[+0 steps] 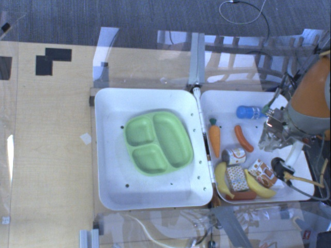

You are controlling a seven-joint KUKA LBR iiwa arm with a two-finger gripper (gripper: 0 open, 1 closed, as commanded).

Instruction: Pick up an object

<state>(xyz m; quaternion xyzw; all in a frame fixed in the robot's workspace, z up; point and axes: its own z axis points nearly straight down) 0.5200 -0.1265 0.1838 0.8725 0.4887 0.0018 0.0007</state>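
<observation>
The tool (270, 138) hangs at three o'clock in the right bin (222, 98); I cannot tell its spread. The sausage (243, 138) lies just beside it, at its nine o'clock: likely light, stiff, slick plastic, best pinched across its middle. No label reads clearly.

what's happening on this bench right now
A grey arm with an orange band reaches in from the right, its gripper poised over the right white bin. That bin holds toy food: an orange carrot, a red sausage, a blue plastic bottle, two yellow bananas and a few small packets. Nothing is visibly between the fingers, so no pick has happened yet. The left white bin holds a green three-compartment plate, lying flat.
</observation>
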